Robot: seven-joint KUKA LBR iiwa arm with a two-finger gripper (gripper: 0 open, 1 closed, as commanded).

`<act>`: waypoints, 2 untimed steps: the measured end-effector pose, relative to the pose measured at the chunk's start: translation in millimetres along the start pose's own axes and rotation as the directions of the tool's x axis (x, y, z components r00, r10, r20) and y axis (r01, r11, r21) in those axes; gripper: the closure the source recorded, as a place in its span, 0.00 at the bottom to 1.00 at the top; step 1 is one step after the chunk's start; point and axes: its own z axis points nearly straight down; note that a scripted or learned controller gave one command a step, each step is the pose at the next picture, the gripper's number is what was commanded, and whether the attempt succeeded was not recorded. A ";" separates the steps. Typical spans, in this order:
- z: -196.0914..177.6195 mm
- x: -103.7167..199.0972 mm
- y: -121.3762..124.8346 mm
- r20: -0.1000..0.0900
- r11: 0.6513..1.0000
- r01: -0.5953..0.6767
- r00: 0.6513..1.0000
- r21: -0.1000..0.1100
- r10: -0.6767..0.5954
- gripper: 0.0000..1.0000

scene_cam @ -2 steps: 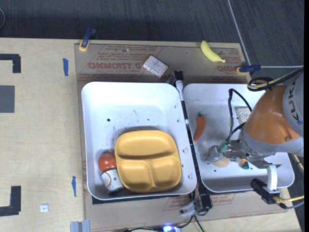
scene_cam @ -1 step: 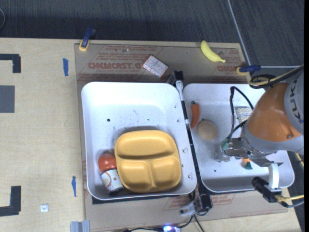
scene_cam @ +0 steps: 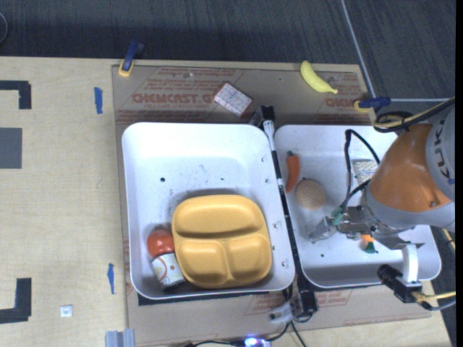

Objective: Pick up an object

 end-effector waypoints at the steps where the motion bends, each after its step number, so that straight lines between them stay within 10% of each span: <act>1: 9.8 1.0 -1.0 0.000 1.000 0.000 1.000 0.004 0.000 0.00; 2: 9.9 5.8 -0.9 0.001 1.000 0.000 1.000 0.003 0.000 0.00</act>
